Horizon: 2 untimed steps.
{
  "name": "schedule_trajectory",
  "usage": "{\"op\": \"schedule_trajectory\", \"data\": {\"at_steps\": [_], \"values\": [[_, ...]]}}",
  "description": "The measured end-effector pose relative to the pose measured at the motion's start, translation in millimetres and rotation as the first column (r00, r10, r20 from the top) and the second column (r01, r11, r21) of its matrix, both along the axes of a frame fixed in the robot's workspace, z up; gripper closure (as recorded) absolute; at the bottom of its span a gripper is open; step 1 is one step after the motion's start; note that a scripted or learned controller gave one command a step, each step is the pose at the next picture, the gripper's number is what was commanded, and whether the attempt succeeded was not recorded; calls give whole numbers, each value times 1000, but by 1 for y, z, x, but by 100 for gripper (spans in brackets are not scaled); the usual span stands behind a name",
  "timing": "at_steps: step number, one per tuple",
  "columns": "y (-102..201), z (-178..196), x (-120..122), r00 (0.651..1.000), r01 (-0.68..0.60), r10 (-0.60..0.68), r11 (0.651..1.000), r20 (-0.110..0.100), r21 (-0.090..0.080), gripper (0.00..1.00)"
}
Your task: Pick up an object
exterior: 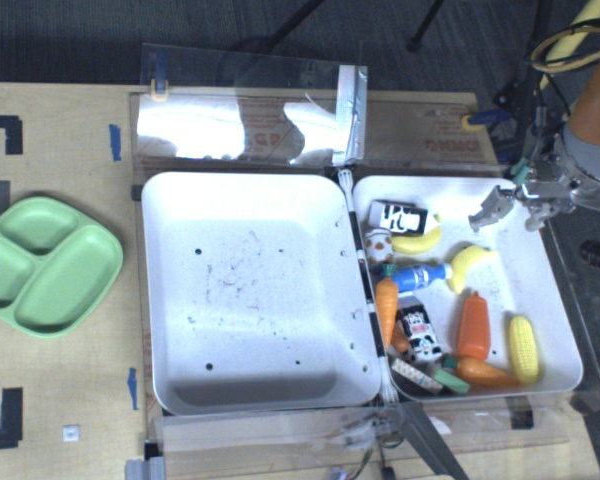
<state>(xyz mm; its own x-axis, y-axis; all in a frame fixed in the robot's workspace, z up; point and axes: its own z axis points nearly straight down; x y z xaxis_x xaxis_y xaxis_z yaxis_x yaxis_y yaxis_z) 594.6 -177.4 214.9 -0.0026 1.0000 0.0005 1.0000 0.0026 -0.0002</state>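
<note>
Lying crowded in the right bin (pixel 560 298), the toys sit mostly along its left wall and lower end: a black-and-white box (pixel 398 216) at the top with a yellow banana (pixel 420 240) curling just under it, a blue bottle (pixel 420 276) below that, and a second yellow piece (pixel 468 264) touching the bottle's right end. Lower down, an orange carrot (pixel 386 306) runs along the divider beside a small cow-patterned carton (pixel 418 332), and further right an orange bottle (pixel 472 326) stands next to a corn cob (pixel 522 348), with another carrot (pixel 488 373) lying across the bottom edge. None of these is between the fingers. The gripper (pixel 508 206) hangs above the bin's upper right part, well apart from the toys, with its fingers spread and nothing in them; the arm (pixel 580 158) enters from the right. The left bin (pixel 250 288) has only faint scuff marks on its floor. A clear plastic sheet (pixel 250 113) stands behind it, and a green divided plate (pixel 45 263) rests on the wooden bench (pixel 60 128) far to the left.
</note>
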Motion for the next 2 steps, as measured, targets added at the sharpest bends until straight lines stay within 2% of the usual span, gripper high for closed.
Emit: {"op": "schedule_trajectory", "data": {"at_steps": [1,2], "values": [[12,-129,-5,1000,-29,29,1000,4,-2,0],[10,-118,-4,1000,-26,26,1000,9,-5,100]]}}
